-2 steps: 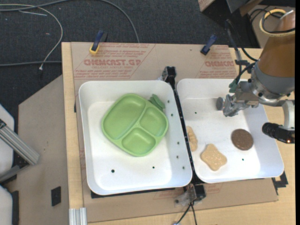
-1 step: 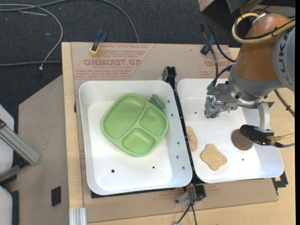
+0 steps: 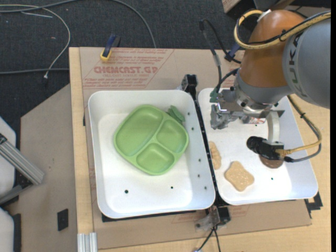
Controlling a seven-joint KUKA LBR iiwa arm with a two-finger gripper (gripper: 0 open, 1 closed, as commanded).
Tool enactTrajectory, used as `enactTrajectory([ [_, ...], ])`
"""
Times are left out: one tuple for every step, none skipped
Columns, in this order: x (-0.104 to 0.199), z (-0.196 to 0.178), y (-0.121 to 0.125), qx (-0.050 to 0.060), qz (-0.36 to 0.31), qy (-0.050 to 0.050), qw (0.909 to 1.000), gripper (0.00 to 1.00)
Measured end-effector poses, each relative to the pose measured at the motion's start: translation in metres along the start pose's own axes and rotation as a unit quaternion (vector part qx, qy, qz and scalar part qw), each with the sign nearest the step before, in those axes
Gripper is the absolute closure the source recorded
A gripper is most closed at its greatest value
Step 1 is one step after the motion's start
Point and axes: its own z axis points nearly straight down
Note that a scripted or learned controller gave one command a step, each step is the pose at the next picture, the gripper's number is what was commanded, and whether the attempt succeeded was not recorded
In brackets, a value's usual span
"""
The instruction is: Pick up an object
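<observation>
**Pincer low over the right bin, no grasp made yet**

Pincer (image 3: pixel 220 121) hangs over the upper left part of the right shallow white bin (image 3: pixel 296 185), close to that bin's left wall, under the grey arm with its orange band (image 3: pixel 273 35). From this slanted overhead view I cannot tell whether it is apart or together, and nothing shows clamped in it.

Candidates for the pick lie in the same bin. A tan, toast-shaped flat piece (image 3: pixel 239 176) rests on the bin floor toward the near edge, clear of the walls. A narrower tan flat piece (image 3: pixel 214 155) lies right against the left wall, nearer to the pincer. The left shallow white bin (image 3: pixel 102 140) holds a light green plastic plate with three compartments (image 3: pixel 151 139), lying flat, with a small darker green scrap (image 3: pixel 176 114) at its upper right rim. Both bins sit on a cardboard-covered counter (image 3: pixel 131 67).

By my reading, the step in hand is the approach: the arm is placed over the bin and no object is taken. The next move calls for choosing one tan piece and coming down squarely on it. The narrow one looks awkward, since the wall leaves little room on one side. The toast-shaped one on open floor seems the easier target. Both are thin and flat, so the descent would have to go almost to the bin floor
</observation>
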Motion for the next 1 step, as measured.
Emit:
enactTrajectory([
  [0.0490,0.0103,-0.0011,0.003,0.000,0.000,1.0000,1.00],
])
